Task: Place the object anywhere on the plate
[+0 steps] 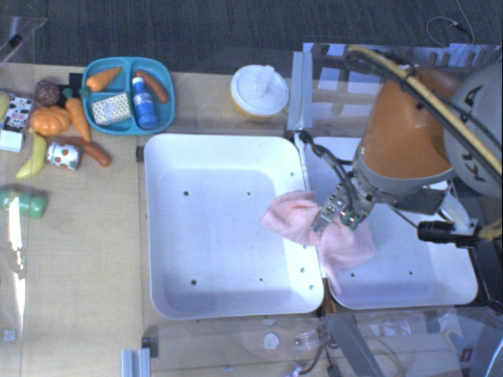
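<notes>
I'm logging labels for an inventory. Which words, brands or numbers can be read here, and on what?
None can be read.
Black letter strokes on the arm's grey casing: cut off, unreadable.
Small card at the bench's left edge: print too small.
Blue bottle in the teal divided tray: label blurred.
Small can: pattern, no legible words.
</notes>
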`<state>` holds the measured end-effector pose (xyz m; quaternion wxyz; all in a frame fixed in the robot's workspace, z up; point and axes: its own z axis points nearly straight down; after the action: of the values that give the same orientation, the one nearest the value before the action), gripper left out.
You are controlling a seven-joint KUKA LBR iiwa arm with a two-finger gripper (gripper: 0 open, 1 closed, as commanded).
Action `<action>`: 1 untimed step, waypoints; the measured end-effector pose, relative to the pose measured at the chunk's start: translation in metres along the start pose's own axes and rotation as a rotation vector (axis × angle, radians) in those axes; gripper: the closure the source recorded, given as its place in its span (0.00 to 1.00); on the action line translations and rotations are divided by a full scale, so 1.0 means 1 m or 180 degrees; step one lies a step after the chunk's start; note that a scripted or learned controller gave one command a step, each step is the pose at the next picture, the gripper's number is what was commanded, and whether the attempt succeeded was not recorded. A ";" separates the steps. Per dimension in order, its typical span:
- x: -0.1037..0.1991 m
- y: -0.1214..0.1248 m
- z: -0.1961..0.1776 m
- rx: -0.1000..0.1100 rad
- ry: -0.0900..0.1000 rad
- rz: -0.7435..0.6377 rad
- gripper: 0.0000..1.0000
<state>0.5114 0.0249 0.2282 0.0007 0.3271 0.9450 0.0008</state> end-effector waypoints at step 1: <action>0.035 0.036 -0.009 -0.0003 -0.0003 -0.1277 1.00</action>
<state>0.5060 0.0745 0.2368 0.0014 0.1323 0.9912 0.0009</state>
